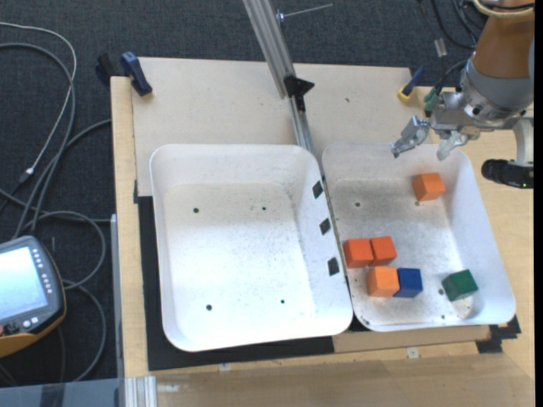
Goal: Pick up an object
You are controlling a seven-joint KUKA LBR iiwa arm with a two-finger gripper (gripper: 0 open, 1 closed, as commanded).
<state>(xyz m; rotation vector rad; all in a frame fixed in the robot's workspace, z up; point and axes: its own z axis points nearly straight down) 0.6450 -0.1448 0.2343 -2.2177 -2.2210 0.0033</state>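
Above right bin's (488,227) far rim | jaws (427,141) spread, nothing between

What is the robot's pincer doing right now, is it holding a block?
Pincer: open, holding nothing, above the far edge of the right bin, near the lone orange block.

Bright, even overhead light; soft faint shadows; focus slightly soft throughout.
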